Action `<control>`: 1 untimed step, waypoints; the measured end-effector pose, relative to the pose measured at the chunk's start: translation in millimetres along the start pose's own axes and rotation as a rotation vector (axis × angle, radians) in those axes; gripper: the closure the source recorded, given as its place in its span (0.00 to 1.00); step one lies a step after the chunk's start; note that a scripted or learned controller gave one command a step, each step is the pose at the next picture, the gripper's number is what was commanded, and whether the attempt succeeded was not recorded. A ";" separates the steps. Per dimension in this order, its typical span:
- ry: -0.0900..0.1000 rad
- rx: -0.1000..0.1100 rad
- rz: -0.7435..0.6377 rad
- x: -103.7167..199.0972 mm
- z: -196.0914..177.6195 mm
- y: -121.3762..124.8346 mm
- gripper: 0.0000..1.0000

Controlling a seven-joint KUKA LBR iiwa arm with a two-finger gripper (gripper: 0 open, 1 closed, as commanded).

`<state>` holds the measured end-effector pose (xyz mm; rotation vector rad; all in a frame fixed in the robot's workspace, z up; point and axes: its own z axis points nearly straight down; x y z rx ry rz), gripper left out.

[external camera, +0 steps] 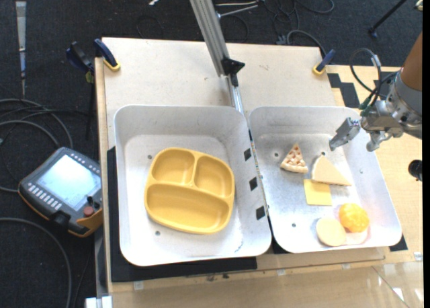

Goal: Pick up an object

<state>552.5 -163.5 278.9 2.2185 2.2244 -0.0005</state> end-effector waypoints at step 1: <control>0.000 0.000 0.001 0.0 -0.1 0.0 0.00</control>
